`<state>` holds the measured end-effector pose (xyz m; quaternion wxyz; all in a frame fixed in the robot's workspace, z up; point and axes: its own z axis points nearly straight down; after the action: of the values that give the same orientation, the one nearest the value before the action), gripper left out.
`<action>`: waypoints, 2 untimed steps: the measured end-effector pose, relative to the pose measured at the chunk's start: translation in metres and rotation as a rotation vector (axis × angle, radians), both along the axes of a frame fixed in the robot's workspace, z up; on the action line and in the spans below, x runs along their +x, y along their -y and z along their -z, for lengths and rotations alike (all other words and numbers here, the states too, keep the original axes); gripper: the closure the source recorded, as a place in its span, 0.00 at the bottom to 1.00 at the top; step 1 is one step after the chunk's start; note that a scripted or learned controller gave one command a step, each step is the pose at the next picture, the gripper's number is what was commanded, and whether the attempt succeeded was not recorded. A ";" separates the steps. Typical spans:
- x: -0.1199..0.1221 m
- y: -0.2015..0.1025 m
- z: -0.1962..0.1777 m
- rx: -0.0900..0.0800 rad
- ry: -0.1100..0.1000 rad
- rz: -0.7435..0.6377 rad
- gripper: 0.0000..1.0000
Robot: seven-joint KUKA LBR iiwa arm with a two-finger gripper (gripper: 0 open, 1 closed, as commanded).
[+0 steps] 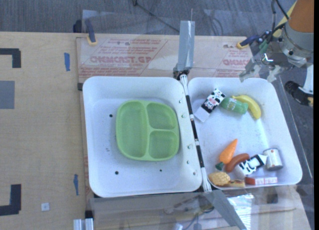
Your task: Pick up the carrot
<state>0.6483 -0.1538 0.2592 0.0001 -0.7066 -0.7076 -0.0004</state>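
Fingers unreadable at this angle: couldn't tell if they were spread or closed, and nothing showed between them. Gripper (pixel 262 67) sat at the far right corner of the right bin (pixel 285 119), above its rim, hanging off the grey arm (pixel 301 20) with the orange band.

Carrot (pixel 229 150) was well apart from the gripper, in the near half of the right bin, lying tilted with its green stub toward the near left. Red sausage (pixel 236 162) touched it on the near right side; rest of it was clear.

Handling guess: looked like a plastic toy, so light, stiff, smooth and likely a bit slippery. Tapered, so pinching near the tip would risk it squirting out. Best bet was the thick middle, across the short axis, jaws kept off the sausage.

Count in right bin: one carrot, one sausage, one banana (pixel 252 105), one green item (pixel 234 105) beside it, two cow-print cartons (pixel 213 100) (pixel 254 164), one small can (pixel 272 159), one tan pastry-like piece (pixel 220 178), one flat red-white item (pixel 261 179) at the near wall.

Left bin (pixel 97 124): one green divided plate (pixel 148 130), three compartments. Two bins total on the table (pixel 40 119).
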 end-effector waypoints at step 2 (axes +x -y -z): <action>-0.085 -0.059 0.168 -0.001 0.004 -0.246 0.00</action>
<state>0.5635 -0.0945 0.0909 -0.0019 -0.6145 -0.7889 -0.0015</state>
